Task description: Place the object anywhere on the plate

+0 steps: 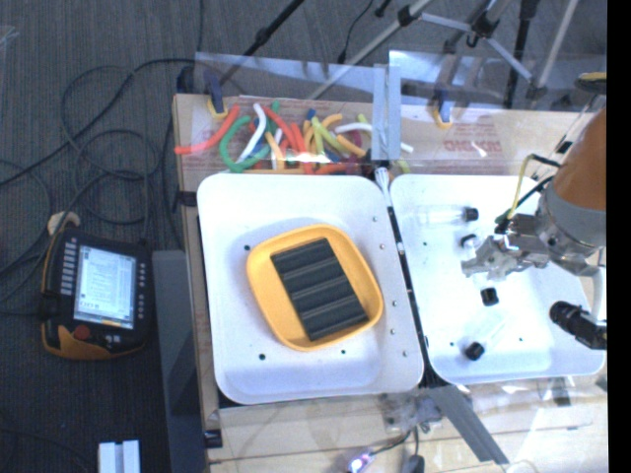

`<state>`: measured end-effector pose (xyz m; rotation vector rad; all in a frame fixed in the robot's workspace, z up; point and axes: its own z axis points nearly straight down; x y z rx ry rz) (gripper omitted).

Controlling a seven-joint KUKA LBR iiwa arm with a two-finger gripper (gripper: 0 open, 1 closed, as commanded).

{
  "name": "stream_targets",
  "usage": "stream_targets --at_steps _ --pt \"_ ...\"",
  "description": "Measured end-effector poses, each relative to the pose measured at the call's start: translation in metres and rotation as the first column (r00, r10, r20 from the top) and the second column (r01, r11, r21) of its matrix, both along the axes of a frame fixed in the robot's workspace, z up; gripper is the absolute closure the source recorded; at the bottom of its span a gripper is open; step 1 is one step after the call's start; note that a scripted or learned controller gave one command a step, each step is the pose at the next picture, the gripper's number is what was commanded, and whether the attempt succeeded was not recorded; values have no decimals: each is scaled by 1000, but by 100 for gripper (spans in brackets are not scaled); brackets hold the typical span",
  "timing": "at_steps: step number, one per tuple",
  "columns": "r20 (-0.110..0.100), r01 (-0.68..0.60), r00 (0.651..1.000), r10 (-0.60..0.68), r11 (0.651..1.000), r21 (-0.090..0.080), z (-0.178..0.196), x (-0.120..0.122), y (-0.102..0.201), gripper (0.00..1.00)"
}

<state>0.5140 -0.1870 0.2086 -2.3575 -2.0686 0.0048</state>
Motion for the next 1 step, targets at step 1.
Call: stream_targets --at_steps 1 --pt "0 0 1000 0 1000 0 0 0 0 0"
